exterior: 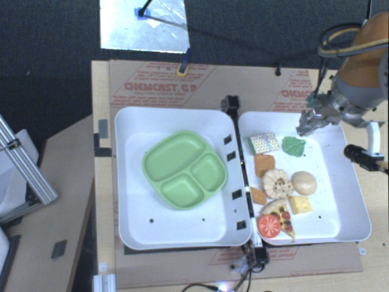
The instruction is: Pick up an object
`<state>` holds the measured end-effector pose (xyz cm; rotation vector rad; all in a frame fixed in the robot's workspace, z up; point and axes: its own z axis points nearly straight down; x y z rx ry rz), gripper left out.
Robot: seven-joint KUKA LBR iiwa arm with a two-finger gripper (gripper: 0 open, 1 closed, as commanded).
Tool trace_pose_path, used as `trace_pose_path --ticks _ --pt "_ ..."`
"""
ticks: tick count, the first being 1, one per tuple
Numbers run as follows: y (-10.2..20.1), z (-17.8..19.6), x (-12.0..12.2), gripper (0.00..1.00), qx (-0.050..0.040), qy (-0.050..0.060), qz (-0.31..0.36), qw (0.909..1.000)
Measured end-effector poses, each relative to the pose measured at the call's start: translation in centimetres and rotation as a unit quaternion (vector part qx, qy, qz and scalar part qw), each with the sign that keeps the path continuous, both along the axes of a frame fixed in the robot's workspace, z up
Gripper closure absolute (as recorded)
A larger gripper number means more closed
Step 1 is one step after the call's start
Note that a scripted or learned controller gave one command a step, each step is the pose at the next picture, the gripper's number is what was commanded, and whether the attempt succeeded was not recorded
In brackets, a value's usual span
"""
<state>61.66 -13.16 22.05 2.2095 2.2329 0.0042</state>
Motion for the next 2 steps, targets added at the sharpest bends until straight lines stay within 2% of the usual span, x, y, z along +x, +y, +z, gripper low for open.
trace_pose_path --ticks 1,2 --pt "5.6 1.2 1.3 1.0 0.0003 -0.001 0.0 1.0" --pt "8.0 -0.6 2.5 1.0 -0.0009 0.0 -0.001 1.0"
